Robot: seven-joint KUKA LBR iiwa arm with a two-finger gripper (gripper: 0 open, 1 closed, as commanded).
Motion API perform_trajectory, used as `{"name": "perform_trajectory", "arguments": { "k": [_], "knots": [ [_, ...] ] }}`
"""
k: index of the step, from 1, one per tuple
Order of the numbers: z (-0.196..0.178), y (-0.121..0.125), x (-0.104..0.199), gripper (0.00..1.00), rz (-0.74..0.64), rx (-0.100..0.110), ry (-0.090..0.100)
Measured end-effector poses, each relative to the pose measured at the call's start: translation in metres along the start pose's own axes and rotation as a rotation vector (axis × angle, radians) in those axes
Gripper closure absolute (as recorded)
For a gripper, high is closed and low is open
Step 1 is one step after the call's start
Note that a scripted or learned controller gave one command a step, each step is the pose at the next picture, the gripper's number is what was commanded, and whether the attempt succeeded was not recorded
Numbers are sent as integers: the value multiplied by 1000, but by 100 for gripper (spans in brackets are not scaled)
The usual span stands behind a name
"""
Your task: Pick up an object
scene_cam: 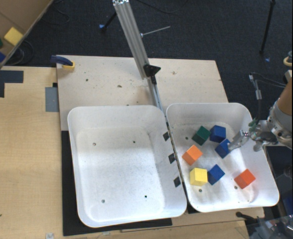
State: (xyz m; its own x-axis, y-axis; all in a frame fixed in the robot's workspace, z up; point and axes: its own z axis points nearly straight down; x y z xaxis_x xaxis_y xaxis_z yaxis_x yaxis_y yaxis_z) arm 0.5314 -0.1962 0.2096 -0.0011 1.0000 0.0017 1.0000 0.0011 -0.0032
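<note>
Now | tool at right bin | grip state unclear | fingertip beside blue cube

One camera is looking down from above the bench at a slant, facing toward its far edge, where dark floor is showing beyond. It is sitting far enough back to be taking in both white bins whole: the left bin is lying near the middle of the picture, the right bin toward the right side. The arm is entering at the right edge.
</note>
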Motion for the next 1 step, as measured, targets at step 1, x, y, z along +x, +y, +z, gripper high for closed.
{"name": "perform_trajectory", "arguments": {
  "k": [1],
  "knots": [
    [0,0,-1,0,2,0,0]
  ]
}}
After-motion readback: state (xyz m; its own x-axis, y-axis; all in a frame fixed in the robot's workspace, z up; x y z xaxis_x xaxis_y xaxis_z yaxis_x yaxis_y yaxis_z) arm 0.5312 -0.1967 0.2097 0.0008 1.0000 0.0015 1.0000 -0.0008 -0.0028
